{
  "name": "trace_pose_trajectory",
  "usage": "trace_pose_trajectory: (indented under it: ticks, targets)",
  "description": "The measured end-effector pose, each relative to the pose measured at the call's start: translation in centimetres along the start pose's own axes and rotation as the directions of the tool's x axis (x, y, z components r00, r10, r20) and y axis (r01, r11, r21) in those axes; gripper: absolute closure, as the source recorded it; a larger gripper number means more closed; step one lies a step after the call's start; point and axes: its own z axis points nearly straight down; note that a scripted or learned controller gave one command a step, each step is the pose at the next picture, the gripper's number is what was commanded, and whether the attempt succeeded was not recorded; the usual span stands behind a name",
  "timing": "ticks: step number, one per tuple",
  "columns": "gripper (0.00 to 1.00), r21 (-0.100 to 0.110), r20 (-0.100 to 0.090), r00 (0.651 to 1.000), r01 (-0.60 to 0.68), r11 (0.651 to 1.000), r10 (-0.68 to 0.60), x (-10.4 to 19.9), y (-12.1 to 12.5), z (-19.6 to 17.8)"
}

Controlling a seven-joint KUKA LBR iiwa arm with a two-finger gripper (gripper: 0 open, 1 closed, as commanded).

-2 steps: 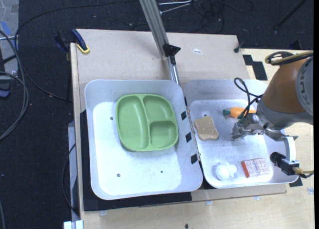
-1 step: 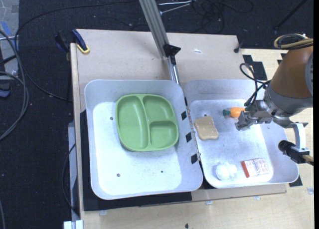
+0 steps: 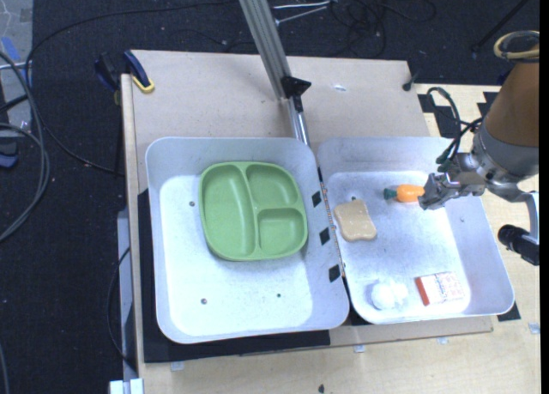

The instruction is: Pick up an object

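Right bin contents: orange carrot (image 3: 406, 192) at far side; tan bread slice (image 3: 354, 221) left; white ball (image 3: 388, 294), red-white carton (image 3: 440, 288) near edge.
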Motion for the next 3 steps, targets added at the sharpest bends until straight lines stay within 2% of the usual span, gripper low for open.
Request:
trace_pose_trajectory:
  ticks: [1, 2, 3]
  targets:
    - [1.0, 0.008, -0.004, 1.0, 0.005, 1.0, -0.005, 5.7, 0.5, 0.7]
    - [1.0, 0.006, -0.004, 1.0, 0.005, 1.0, -0.005, 11.6, 0.5, -0.1]
    - [1.0, 0.004, -0.004, 1.0, 0.005, 1.0, -0.005, 16.7, 2.2, -1.2]
